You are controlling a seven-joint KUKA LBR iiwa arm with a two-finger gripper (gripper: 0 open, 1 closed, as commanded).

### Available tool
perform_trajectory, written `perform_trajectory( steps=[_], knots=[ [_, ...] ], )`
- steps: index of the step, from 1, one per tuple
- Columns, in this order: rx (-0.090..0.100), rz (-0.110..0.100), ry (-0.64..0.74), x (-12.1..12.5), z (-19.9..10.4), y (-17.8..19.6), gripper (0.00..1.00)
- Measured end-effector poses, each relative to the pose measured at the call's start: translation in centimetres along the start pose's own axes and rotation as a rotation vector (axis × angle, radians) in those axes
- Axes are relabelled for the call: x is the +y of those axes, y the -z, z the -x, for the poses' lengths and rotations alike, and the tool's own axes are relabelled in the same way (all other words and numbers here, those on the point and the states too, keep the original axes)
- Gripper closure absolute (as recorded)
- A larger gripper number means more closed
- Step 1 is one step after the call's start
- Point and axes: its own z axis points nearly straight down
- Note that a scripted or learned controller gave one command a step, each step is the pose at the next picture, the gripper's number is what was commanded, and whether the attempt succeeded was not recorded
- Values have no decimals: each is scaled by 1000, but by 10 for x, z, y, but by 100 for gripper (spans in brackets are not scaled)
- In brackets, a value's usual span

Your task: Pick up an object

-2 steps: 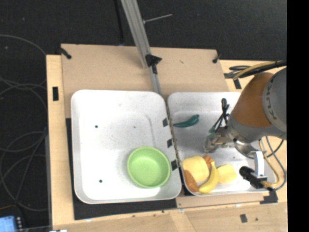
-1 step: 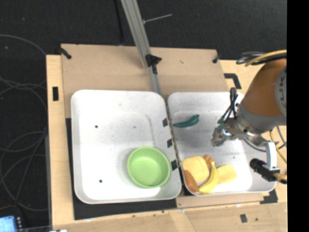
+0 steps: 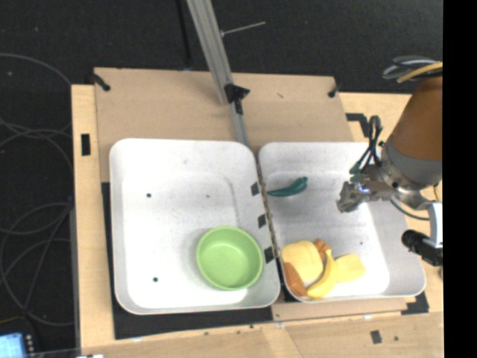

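Gripper (image 3: 350,198) of the grey arm hangs over the right shallow white plastic bin (image 3: 373,155); whether it is wide or narrow cannot be told at this scale, and nothing shows in its grasp. Candidate objects lie in the same bin: a small teal curved piece (image 3: 289,188) to the left by the dividing wall, and a heap of smooth yellow and orange rounded plastic pieces (image 3: 317,267) at the near edge. The isolated teal piece likely gives the cleaner approach: centre above it, then descend vertically. A light green round bowl (image 3: 229,256), glossy and shallow, sits in the left white bin (image 3: 149,170).
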Motion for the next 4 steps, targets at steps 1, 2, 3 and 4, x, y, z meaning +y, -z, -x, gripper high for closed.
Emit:
perform_trajectory(
  steps=[1,2,3,4],
  knots=[
    [3,-5,4,-3,-53,6,100],
    [4,-5,5,1,-115,9,100],
    [4,-8,5,0,-170,8,100],
    [3,-8,0,18,-219,3,100]
  ],
)
